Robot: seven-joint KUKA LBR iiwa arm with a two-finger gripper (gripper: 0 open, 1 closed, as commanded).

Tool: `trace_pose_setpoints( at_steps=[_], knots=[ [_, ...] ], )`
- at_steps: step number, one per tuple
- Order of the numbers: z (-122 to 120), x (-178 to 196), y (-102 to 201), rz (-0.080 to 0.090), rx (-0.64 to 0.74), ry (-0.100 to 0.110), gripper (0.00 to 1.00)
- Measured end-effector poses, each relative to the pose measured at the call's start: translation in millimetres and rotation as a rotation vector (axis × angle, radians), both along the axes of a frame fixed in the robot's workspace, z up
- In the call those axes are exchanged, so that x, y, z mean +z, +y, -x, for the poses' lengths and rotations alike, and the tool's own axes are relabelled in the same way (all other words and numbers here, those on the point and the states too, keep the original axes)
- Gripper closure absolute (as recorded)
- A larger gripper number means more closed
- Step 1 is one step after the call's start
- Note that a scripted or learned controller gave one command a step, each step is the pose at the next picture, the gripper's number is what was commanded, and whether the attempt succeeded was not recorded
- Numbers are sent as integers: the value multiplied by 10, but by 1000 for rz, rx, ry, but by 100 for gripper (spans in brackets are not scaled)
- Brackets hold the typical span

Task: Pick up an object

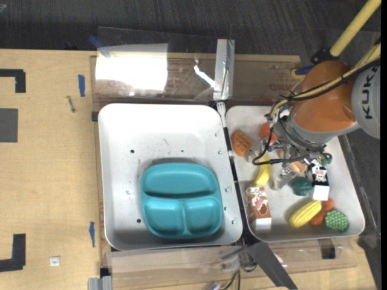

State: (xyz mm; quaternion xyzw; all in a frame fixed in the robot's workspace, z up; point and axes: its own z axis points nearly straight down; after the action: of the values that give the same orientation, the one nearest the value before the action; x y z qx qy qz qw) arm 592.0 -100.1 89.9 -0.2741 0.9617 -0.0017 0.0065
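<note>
My gripper (289, 165) reaches down into the right bin (354, 186), under the orange band of the arm. Around it lie several small things: an orange waffle-like piece (242, 142), a yellow banana-shaped piece (263, 175), a dark green piece (301, 187), a white block (320, 193), a small carton (259, 205), a yellow corn cob (304, 213) and a green bumpy ball (337, 220). The wrist and cables hide the fingertips.
The left bin (115, 162) holds a teal divided tray (180, 199). A clear plastic panel (157, 74) and a metal bracket (224, 68) stand behind the bins. A yellow pole (357, 20) crosses the top right. Cardboard covers the bench at left.
</note>
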Motion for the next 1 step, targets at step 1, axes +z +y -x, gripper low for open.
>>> trace_pose_setpoints(
  at_steps=[1],
  knots=[
    [-109, -3, 24, 2, 85, 0, 0]
  ],
)
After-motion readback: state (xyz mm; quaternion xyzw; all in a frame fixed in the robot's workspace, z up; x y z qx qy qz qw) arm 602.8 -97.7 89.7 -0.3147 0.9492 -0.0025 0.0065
